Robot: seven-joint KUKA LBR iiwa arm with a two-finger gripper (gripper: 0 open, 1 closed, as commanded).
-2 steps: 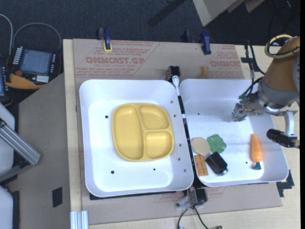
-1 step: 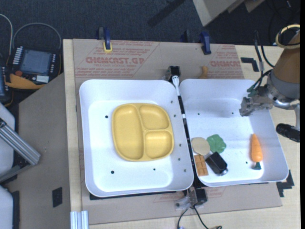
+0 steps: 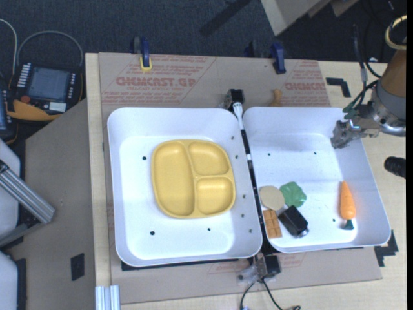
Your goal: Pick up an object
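Camera view: one carrot [image 3: 347, 201], one yellow tray [image 3: 192, 177] (three compartments), two bins [image 3: 129, 173]

Both bins white: left bin [image 3: 129, 231], right bin [image 3: 310, 141]. Divided tray [image 3: 192, 177] pale yellow. Carrot [image 3: 347, 201] orange, green tip. Lumpy piece [image 3: 292, 192] green, round disc [image 3: 271, 197] tan, block [image 3: 293, 220] black, waffle-pattern bar [image 3: 271, 223] orange-brown. Clamps [image 3: 144, 49] blue, bench board brown with red lettering.

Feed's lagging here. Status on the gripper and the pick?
Gripper over right bin's far right edge, nothing between fingers. Carrot lies nearest, untouched. Path clear.
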